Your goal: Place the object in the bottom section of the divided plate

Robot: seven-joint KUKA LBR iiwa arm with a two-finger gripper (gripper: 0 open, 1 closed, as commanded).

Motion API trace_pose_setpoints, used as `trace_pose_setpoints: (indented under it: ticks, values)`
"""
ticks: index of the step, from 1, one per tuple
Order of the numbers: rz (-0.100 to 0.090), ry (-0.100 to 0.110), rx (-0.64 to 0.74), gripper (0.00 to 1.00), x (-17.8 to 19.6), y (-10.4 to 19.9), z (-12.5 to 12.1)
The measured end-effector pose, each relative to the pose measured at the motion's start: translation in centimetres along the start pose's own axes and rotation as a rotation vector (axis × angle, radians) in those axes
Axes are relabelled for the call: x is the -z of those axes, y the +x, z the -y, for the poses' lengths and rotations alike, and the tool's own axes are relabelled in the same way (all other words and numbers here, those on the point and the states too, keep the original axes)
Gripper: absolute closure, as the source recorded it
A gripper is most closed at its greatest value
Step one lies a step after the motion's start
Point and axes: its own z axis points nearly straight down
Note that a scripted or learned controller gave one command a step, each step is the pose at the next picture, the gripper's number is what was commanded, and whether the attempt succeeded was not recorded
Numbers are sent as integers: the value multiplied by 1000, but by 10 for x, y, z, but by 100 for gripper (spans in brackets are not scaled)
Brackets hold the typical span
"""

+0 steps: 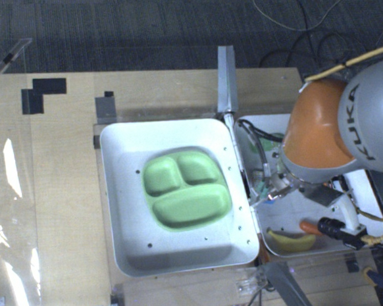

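Closest to me, at the near edge of the right bin, a yellow-green banana-shaped object lies on its side along the bin's near wall. A small orange object sits just behind it, close enough that I can't say whether they touch. Which of the two is meant for the plate I can't tell, but both are in the right bin, well apart from the plate. A little further in, the gripper is low inside the same bin, right beside the wall it shares with the left bin. From here it is a tangle of cables and metal, and I cannot tell whether it is open or closed, or whether it has anything in it. Above it bulks the arm, grey with its orange band, reaching in from the right. Across the wall, the left bin holds the green divided plate lying flat near its middle. The plate's wide bottom section faces me and its two smaller sections are on the far side. Beyond the bins a metal post runs back along the line between them. Black tape marks sit on the pale bench off to the left, and a thin cable loops over the dark floor.
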Motion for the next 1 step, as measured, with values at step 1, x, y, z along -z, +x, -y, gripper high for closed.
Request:
trace_pose_setpoints:
  ticks: [1]
  values:
    - [2,-6,2,100,11,-1,-2]
